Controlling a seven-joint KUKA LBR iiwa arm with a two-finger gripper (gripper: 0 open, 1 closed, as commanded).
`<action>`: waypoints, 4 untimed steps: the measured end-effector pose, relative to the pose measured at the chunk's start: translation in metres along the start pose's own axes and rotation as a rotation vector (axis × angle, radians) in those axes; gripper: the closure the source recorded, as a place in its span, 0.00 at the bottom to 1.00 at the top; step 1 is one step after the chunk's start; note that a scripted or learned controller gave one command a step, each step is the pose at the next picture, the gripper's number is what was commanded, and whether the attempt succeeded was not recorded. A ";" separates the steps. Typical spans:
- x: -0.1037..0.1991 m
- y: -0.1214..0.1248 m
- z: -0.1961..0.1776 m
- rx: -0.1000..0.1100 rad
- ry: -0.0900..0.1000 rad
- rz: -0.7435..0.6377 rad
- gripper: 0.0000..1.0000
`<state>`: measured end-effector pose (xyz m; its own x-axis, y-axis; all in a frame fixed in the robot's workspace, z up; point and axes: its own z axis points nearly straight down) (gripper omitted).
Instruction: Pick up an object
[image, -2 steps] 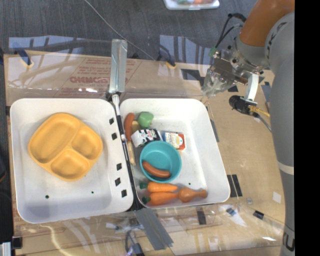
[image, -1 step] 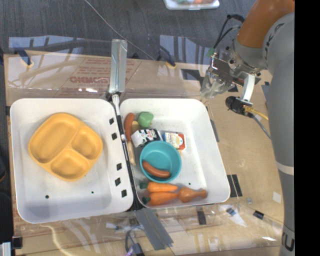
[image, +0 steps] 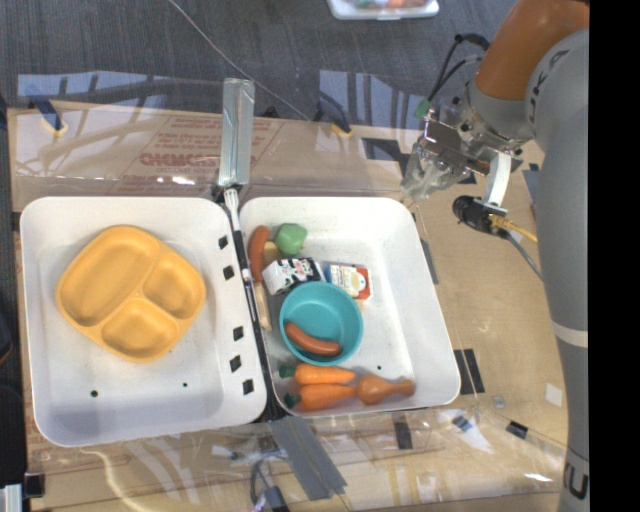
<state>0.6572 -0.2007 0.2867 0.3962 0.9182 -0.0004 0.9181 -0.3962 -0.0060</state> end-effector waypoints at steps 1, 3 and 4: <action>0.001 -0.001 0.000 0.001 0.000 0.035 1.00; 0.007 -0.003 0.051 0.001 0.000 -0.086 1.00; 0.005 -0.002 0.008 -0.007 0.001 -0.062 1.00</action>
<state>0.6574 -0.1958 0.2788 0.3389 0.9408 0.0007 0.9408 -0.3389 0.0014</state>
